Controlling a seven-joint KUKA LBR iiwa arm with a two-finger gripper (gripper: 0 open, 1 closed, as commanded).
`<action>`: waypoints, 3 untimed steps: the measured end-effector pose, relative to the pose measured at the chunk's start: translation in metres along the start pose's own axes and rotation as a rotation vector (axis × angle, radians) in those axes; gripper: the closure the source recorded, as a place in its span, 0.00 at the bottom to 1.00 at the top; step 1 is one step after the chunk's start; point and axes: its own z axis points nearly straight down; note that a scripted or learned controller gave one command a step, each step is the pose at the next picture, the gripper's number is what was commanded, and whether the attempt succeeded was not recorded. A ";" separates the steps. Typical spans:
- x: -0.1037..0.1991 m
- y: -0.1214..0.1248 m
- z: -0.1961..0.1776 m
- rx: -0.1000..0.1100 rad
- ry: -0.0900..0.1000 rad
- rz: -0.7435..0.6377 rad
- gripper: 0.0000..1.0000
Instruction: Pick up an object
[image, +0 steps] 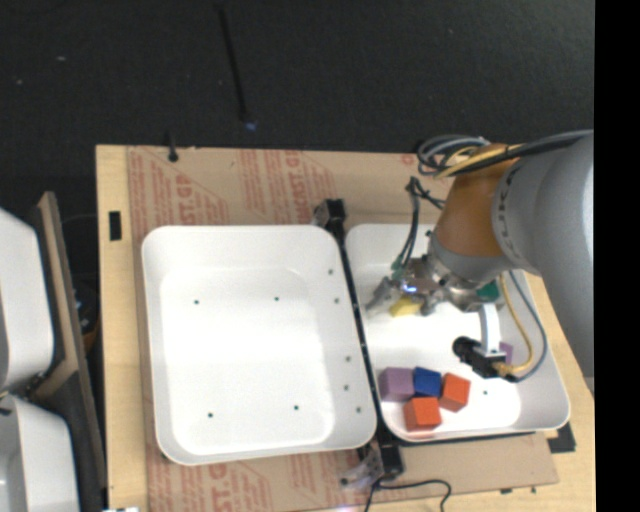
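A dark floor surrounds a wooden bench (250, 185) that carries two white bins. The left bin (250, 340) is beside the right bin (540, 400), which holds four blocks near its front: one purple block (398, 381), one blue block (427, 381) and two orange blocks (455, 390). One yellow object (403, 309) lies farther back, just under the gripper (410, 290). I cannot tell if the gripper is spread or pressed together.

Dark floor (300, 70) behind — cardboard-covered bench (240, 190), wooden edging left.
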 end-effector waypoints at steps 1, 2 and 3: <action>-0.001 0.001 -0.011 -0.002 0.000 0.001 1.00; -0.001 0.000 -0.010 -0.001 0.000 0.001 0.00; 0.013 -0.001 -0.105 -0.008 0.000 -0.081 0.00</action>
